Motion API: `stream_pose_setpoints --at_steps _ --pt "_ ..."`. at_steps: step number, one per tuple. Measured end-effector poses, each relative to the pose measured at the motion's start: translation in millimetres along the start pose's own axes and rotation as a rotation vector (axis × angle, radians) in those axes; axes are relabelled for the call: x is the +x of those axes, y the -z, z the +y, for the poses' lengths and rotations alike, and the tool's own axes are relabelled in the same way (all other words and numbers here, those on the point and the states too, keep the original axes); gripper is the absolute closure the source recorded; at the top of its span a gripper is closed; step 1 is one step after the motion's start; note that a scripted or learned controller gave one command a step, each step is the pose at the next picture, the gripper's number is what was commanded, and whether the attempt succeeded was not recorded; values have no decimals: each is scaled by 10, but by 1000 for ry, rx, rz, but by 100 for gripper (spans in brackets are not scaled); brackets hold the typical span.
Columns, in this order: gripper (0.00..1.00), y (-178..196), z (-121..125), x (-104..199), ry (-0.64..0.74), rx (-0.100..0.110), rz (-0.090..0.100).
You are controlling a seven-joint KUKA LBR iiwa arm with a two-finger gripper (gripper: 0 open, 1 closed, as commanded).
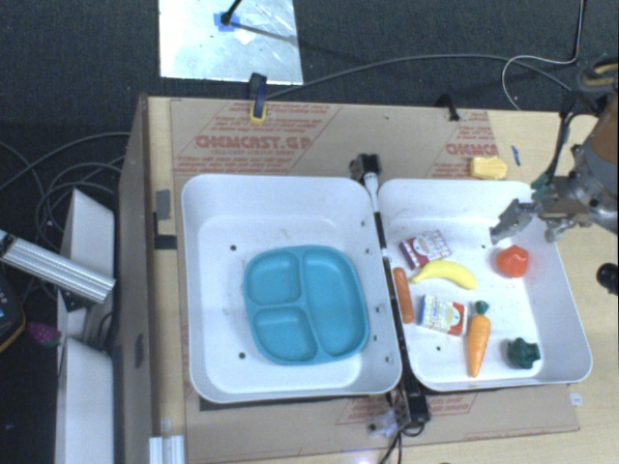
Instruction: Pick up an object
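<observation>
Fingers (510, 224) above red tomato (513, 261); bench lettering perhaps "CHEMCAST".

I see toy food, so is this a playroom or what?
More likely a robot test lab: a robot hand hangs over two white bins, toy carrot and banana sit inside, and cables trail across the floor.

Blue tray (306, 303); yellow banana (447, 274); orange carrot (477, 336); red tomato (513, 261)
</observation>
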State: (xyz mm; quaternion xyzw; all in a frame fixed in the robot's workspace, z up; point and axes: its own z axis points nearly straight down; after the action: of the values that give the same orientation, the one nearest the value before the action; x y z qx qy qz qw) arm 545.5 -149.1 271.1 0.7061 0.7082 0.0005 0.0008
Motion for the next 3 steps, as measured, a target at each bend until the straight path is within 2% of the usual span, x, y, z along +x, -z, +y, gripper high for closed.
stream_pose_setpoints --at_steps 1,2,3 --pt "0 -1528 -127 82 -2 6 2" --pt "0 -1805 -434 -36 -1 -17 0" --pt "0 -1460 515 -50 1 -4 -1"
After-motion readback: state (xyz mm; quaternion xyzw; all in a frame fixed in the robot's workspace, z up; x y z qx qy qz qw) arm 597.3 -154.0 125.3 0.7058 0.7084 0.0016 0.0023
